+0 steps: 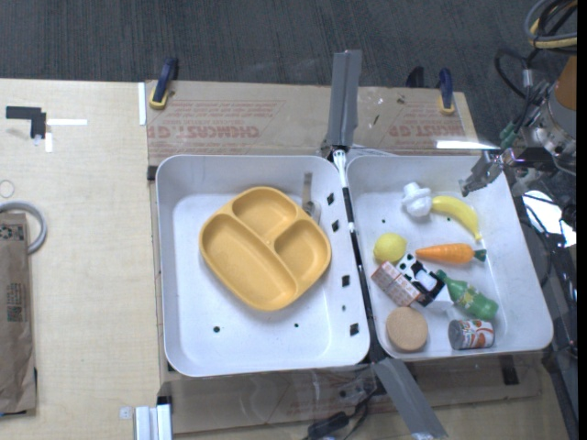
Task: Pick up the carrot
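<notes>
Below and just left of the gripper (477,180), whose grasp state I cannot tell, the carrot (448,254) lies flat in the right bin (525,273) beneath the banana (458,214), probably because the arm hangs at the rim before descending.

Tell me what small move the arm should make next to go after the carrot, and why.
Probably bring the gripper inward and down toward the carrot. The gripper sits at the right bin's upper right rim, apart from the carrot, which lies on its side mid-bin, just below the banana and right of the lemon. It should come down carefully between those neighbours.
</notes>
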